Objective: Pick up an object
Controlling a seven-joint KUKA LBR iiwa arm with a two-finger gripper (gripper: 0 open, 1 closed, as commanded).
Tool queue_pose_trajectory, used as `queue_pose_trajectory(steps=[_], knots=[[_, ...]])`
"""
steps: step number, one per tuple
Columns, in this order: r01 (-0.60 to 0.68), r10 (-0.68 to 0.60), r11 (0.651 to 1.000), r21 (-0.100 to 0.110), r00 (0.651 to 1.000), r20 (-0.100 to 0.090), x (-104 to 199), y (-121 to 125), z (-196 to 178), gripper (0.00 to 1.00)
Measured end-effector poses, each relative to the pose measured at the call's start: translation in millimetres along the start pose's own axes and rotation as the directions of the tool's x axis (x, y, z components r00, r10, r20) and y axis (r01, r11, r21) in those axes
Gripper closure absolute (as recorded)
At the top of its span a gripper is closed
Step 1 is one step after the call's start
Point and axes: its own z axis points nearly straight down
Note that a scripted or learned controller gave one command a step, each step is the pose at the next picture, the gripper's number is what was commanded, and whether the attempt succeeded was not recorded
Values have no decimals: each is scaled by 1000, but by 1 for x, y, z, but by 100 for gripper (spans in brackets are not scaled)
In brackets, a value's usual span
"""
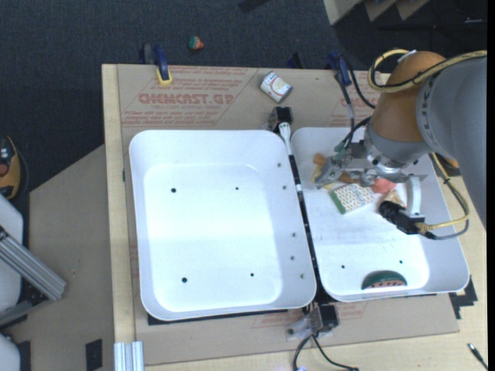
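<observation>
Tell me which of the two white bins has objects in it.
The right bin, under the arm: it holds a green patterned piece and a dark green item at its near rim. The left bin shows bare white floor.

Bright, even light falls from overhead, and the left bin [216, 222] glares almost pure white, its floor washed out with hardly any shading. Shadows are soft and short, thin along the bin rims and darker under the arm [433, 99] at the upper right. The picture is slightly soft and grainy, and the dark carpet [77, 22] across the top shows little detail.
</observation>
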Motion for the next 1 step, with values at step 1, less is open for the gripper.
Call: queue_pose_trajectory(steps=[1], knots=[[-2,2,1000,19,1000,-4,5,42,4,0]])
